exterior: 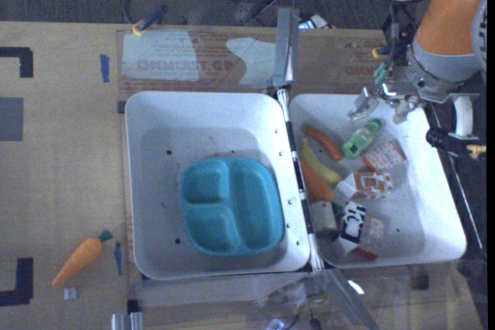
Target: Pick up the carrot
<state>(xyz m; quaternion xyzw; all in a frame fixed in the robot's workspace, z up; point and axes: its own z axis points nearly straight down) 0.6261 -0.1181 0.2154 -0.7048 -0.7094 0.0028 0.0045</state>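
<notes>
Lying on the bare bench outside both bins, near the view's lower left corner, the carrot is well apart from the gripper, which hangs over the right bin with its jaws spread and nothing between them. The toy looks light, stiff and smooth; its thicker orange middle probably offers the surest hold, across the narrow width. The wooden bench around it is flat and uncluttered, leaving ample approach room.
</notes>
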